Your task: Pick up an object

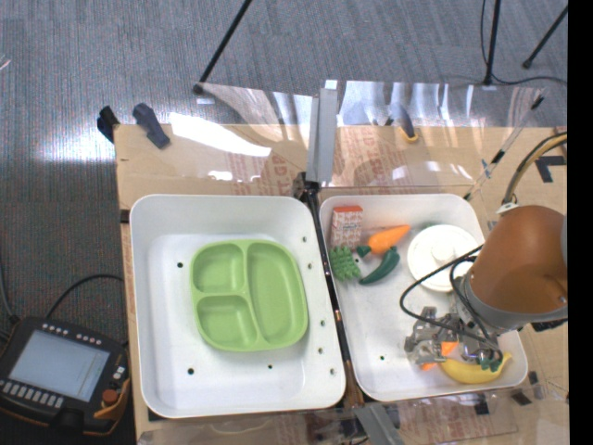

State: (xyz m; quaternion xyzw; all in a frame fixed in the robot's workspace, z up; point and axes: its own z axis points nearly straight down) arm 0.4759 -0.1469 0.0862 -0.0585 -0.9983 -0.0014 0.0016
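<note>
Camera view: banana lengthwise left-right, beneath gripper

Yellow banana — lying flat in right bin's near corner.

Two white bins sit on a tan desk printed with faint red lettering. The left bin holds a lime-green divided plate. In the right bin lie a white and red carton, an orange carrot with green top, a dark green vegetable, a green brush-like item, a white round plate and a yellow banana. The arm's band is orange-brown over grey; the pincer is silvery metal with an orange fleck.
</note>
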